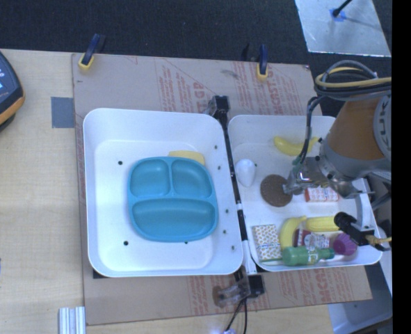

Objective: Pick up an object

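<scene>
A grey KUKA arm with an orange band reaches in from three o'clock over the right-hand bin [247, 134], its gripper [299, 179] hanging low near the bin's centre. Whether the gripper is released or clenched cannot be told from this slanted overhead view, and nothing shows as held.

The nearest candidate for the pick is a brown round disc [275, 191], lying flat on the bin floor just beside the gripper, toward nine o'clock and slightly toward six. Being round, it offers no long axis to align with. A yellow banana-shaped piece [286, 145] lies toward twelve o'clock of the gripper, its long axis running roughly nine-to-three. A small white object [245, 172] sits farther toward nine o'clock, close to the bin's left wall.

Toward six o'clock the bin is crowded: a checkered packet [266, 243], a yellow corn-like piece [289, 232], a green bottle [302, 256] lying on its side, a purple piece [344, 244] and a small red-and-white box [321, 195] press near one another along the bottom rim. Room around the disc looks freer than there.

The left-hand bin [101, 186] holds a blue divided plate [172, 199], with a yellow item [186, 156] peeking out at its twelve o'clock edge. Both bins rest on a cardboard sheet [156, 82] clamped to the wooden bench [24, 207].
</scene>
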Controlling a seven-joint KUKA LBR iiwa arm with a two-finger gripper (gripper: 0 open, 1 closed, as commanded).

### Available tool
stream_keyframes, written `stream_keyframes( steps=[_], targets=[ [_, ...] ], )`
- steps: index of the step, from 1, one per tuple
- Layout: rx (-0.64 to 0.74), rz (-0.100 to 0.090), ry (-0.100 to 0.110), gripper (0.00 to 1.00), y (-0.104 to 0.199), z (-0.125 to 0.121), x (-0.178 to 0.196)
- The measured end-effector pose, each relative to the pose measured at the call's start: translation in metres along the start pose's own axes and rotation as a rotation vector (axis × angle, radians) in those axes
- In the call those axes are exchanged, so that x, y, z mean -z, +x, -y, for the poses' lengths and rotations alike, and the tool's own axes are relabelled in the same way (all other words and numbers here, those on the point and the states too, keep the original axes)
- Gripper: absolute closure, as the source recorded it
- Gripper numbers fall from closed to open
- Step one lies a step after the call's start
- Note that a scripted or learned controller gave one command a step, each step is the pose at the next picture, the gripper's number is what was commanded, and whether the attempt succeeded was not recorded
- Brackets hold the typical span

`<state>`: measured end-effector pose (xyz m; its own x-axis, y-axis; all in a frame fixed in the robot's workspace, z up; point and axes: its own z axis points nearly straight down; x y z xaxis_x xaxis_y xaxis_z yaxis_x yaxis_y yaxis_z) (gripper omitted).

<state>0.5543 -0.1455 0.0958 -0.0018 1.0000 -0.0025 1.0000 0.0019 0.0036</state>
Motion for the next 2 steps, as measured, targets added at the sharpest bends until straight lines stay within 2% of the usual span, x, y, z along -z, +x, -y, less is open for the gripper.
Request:
stream_keyframes(
  steps=[1,2],
  targets=[
    [0.003,-0.002,0.001,1.0,0.004,-0.02,0.052],
    [0.006,0.0,-0.007,1.0,0.021,-0.08,0.139]
  ],
)
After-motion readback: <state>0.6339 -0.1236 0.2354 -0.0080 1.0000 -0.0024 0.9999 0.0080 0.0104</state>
